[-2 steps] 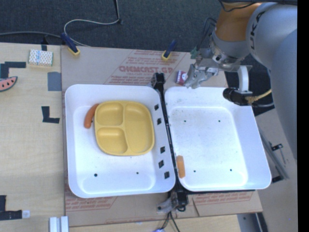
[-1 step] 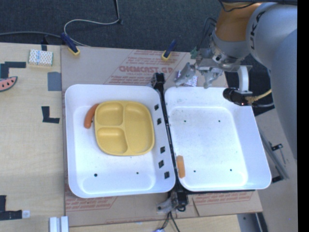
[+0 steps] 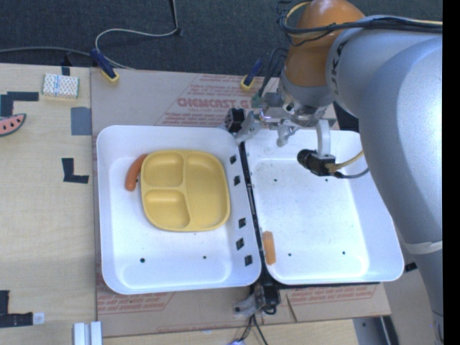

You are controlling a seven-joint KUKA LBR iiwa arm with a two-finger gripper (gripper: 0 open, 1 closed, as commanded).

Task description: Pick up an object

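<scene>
A yellow divided plate (image 3: 185, 190) lies in the left bin (image 3: 115, 264). An orange sausage-shaped piece (image 3: 132, 172) rests against the plate's left edge. A small orange piece (image 3: 269, 246) lies in the right bin (image 3: 338, 264), close to its left wall near the front. My gripper (image 3: 291, 129) hangs over the far left corner of the right bin, beside the wall between the two bins. It is well away from both orange pieces and from the plate, and I see nothing held in it.
The large grey arm (image 3: 402, 121) covers the right side of the right bin. Cables (image 3: 136, 31) and a blue-yellow clip (image 3: 103, 64) lie beyond the bins. A small checkered block (image 3: 60, 85) sits at the far left on the bench.
</scene>
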